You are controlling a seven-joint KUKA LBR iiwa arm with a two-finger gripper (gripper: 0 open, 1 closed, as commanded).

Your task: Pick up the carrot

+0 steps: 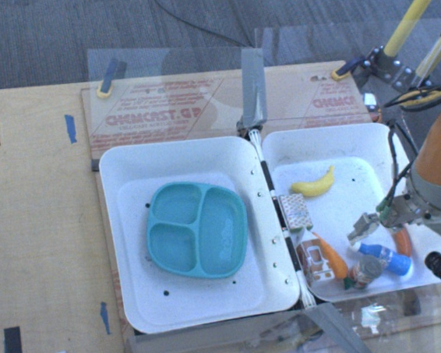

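1. Counter carries two shallow white bins side by side. Left bin holds a teal divided plate near its middle, with bare white floor all round it.
2. Right bin is crowded along its near edge and roomier toward its far edge, where a yellow banana lies alone.
3. Carrot lies in the right bin's near left part, close to the wall shared with the left bin. Just beside it on the left, a small brown-and-white carton; beyond that, a patterned packet against the dividing wall.
4. Carrot's long axis runs on a diagonal, from upper left to lower right in the camera view. Its lower end sits near a small grey item, too blurred to identify. Which end is the tip, cannot tell.
5. A blue bottle lies right of the carrot; a second orange object lies just beyond it.
6. Pincer hangs over the right bin's right side, above the bottle, apart from the carrot. Its spread cannot be made out, and nothing is seen between its tips.
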